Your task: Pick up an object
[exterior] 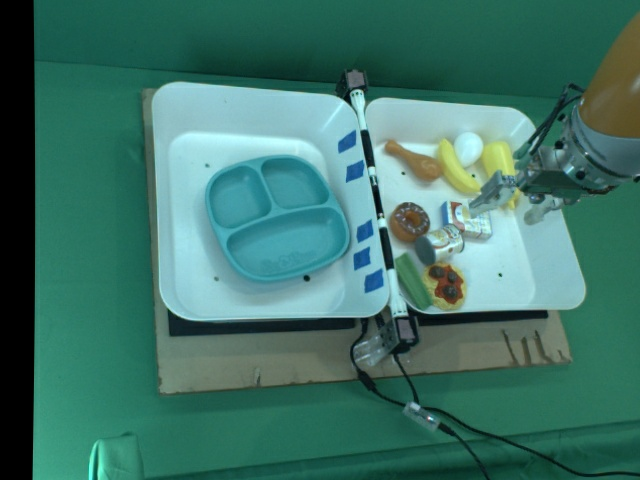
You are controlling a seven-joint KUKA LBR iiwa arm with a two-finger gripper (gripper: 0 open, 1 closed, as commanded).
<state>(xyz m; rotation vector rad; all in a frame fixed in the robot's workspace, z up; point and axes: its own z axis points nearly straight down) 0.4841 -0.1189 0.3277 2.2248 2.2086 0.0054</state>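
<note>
The right bin point(545, 268) holds several toy foods: a brown drumstick point(415, 160), a banana point(457, 170), a white egg point(468, 146), a yellow piece point(498, 156), a donut point(409, 221), a small carton point(468, 221), a tin can point(441, 244), a green cucumber point(411, 279) and a pizza slice point(448, 286). My gripper point(514, 200) hangs over the right half of this bin, just below the yellow piece and right of the carton. It is open, its fingers spread wide, and nothing is held between them.
The left bin point(185, 268) carries a teal divided plate point(277, 218). A divider with blue tape tabs point(364, 230) separates the bins. Cables point(420, 418) trail off the front of the cardboard base onto the green cloth.
</note>
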